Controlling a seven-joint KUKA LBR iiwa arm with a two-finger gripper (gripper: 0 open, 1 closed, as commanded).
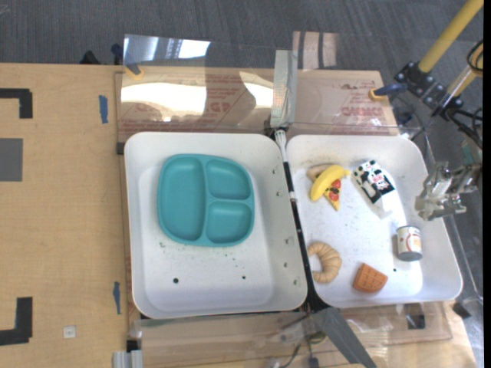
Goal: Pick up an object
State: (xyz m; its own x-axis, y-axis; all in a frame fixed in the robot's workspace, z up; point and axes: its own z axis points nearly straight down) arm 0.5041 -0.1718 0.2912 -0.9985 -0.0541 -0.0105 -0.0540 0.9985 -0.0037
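The tool (pixel 439 198) hangs over the right edge of the right bin (pixel 437 282), its grip state not possible to tell, and the small can (pixel 408 243) lies just near-left of it.

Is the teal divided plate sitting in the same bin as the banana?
No, the teal divided plate lies in the left bin, while the banana lies in the right bin.

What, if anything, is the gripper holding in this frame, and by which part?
Nothing is held. The gripper sits at the right bin's right rim, with no object between its fingers. The nearest thing, the small can, lies apart from it on the bin floor.
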